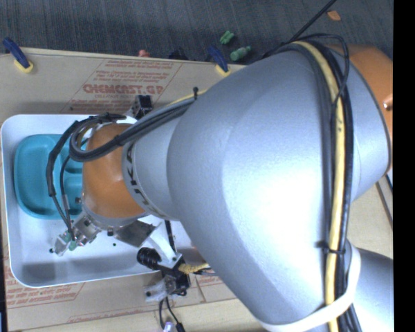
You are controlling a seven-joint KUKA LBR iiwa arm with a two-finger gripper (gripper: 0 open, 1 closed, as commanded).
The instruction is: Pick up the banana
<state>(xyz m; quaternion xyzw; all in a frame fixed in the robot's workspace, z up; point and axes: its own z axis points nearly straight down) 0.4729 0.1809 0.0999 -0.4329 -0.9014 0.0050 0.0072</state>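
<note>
My grey arm (pixel 263 178) covers most of the camera view, and its orange band (pixel 107 178) hangs over the left white bin (pixel 28 272). Below the band, the gripper's end (pixel 72 239) pokes out near the bin floor at the front left. The wrist hides how it stands. A teal bowl-like thing (pixel 36 175) lies in the bin's left part, just left of the wrist. The arm hides the rest of the bin and everything to its right.
The bin sits on a brown cardboard sheet (pixel 117 81) held down by blue clamps (pixel 17 54). Bare white floor (pixel 90 261) shows along the bin's front. Small green things (pixel 234 45) lie on the dark floor beyond the bench.
</note>
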